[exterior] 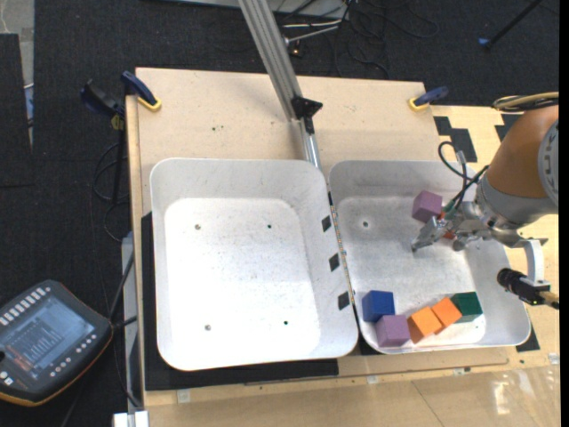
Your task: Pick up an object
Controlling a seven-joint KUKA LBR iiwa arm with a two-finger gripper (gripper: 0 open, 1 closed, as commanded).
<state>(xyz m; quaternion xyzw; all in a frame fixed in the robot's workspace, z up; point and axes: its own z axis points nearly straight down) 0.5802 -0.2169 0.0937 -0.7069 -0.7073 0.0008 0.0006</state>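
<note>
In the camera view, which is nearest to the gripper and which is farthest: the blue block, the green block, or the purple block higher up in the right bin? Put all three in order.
1. The upper purple block, just above the gripper in the right bin.
2. The green block, along the bin's lower edge, toward its right.
3. The blue block, on that edge, toward the left.

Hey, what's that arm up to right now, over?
End effector low in right bin, grip state unclear. Purple cube just beside it, not held. Blue, purple, orange and green blocks along near wall.
</note>
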